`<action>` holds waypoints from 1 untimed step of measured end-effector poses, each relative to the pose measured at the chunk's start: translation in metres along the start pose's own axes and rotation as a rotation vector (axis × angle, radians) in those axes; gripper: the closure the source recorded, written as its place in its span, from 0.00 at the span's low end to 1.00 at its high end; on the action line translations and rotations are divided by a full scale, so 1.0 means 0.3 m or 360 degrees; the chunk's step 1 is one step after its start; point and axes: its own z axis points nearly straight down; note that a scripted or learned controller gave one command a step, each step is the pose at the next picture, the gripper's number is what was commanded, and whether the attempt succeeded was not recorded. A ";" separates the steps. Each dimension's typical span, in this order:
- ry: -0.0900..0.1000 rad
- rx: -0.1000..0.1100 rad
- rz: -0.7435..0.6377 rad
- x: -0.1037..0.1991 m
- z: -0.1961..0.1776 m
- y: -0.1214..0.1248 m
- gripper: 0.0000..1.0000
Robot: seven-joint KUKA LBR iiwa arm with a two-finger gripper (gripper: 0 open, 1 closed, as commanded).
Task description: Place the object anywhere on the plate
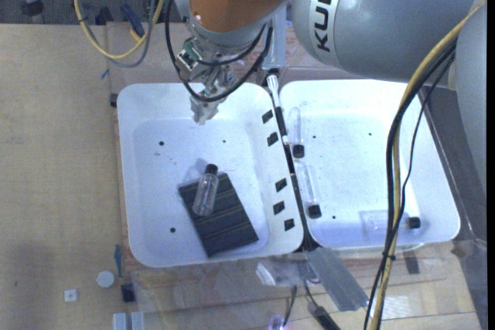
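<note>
While the gripper (203, 110) hangs over the far end of the left bin (147, 127), whether it is open or closed cannot be told. A clear bottle (206, 189) with a dark cap lies on the dark ribbed plate (223, 222), nearer the camera than the gripper, its long axis running roughly toward the gripper. By the look of it, the placing is done.

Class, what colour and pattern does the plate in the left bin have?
The plate is dark grey to black with fine ridged stripes along its length, seen in the camera view.
</note>
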 end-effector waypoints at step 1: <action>-0.0001 -0.0007 -0.0513 0.000 0.126 0.002 1.00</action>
